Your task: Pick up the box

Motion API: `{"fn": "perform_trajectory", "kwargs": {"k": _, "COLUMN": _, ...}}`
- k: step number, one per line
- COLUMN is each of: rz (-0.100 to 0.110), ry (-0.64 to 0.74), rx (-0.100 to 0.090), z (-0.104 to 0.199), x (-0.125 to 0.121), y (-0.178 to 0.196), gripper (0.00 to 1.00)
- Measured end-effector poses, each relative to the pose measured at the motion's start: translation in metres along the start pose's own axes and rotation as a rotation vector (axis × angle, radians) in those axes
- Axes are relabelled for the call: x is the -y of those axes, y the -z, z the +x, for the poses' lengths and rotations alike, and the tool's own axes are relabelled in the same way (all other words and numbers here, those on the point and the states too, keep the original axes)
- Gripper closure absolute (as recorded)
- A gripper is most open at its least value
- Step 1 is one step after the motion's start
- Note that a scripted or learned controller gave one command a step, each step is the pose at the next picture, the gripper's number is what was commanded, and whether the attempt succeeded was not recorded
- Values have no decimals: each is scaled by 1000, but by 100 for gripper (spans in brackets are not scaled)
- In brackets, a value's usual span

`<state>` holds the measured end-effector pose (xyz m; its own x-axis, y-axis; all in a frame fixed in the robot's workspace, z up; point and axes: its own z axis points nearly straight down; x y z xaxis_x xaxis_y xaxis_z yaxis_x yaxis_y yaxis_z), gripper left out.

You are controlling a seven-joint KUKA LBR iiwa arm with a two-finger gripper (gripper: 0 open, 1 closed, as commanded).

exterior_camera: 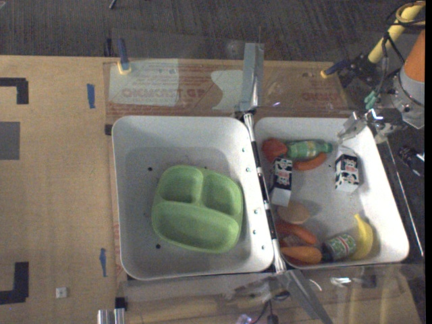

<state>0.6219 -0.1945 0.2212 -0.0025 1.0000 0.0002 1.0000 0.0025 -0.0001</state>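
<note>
Pincer partly blurred, box free in bin

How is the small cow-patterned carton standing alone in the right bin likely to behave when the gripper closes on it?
The carton looks like thin card, so it probably dents under a firm squeeze. It seems small and likely light. Standing apart from the other items, it may tip or slide if nudged off-centre.

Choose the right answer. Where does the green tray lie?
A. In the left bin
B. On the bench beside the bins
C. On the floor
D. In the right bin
A: the green tray rests on the floor of the left bin, alone there; the food items lie in the right bin.
</note>
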Motion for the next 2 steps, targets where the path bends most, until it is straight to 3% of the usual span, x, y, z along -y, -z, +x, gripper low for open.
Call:
{"fn": "perform_trajectory", "kwargs": {"k": 1, "rz": -4, "ry": -138, "rx": 0, "z": 75, "x": 19, "y": -135, "gripper": 0}}
{"fn": "perform_trajectory", "kwargs": {"k": 2, "rz": -10, "ry": -139, "rx": 0, "z": 75, "x": 18, "y": -123, "gripper": 100}}
